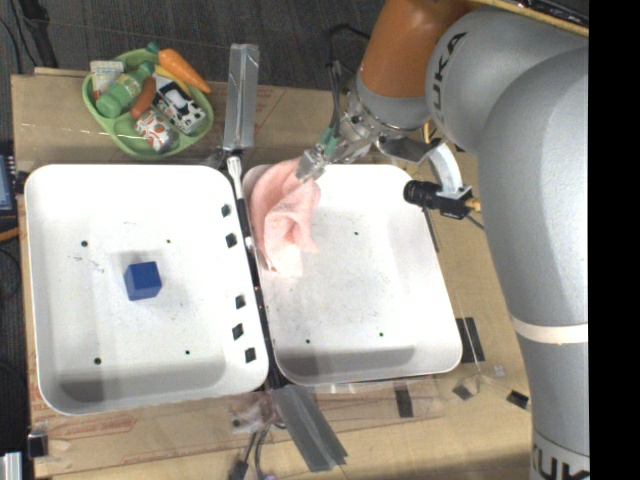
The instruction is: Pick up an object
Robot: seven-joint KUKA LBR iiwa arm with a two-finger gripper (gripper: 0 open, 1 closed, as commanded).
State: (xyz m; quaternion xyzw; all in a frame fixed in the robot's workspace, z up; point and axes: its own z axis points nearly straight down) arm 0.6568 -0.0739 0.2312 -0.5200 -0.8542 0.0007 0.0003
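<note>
Camera view. The hand (318,158) sits over the far left corner of the right bin (400,298), its fingers closed on the top edge of the pink cloth (285,218). The cloth hangs from that pinch point and drapes downward, its lower folds resting on the bin floor against the divider between the two bins. The left bin (60,268) holds a blue cube (143,279), well apart from the cloth. A green bowl (115,133) of toy food stands on the surface (300,103) beyond the left bin.

Step in hand: lifting the cloth clear of the bin. The grasp appears to be made at the fabric's edge, so the hold is judged shallow.

Procedure for a sound lift:
1. Keep the fingers clamped at full closure; soft fabric gives under the pads and can slide out.
2. Raise the hand straight up, without sideways travel, until the lowest fold leaves the bin floor.
3. Move slowly. A hanging cloth swings, and swing loads a thin pinch.
4. Keep the trailing fabric off the bin wall and the divider, where it could catch and pull free.

Risk: only a single layer may be caught, letting the cloth unfold and slip.
</note>
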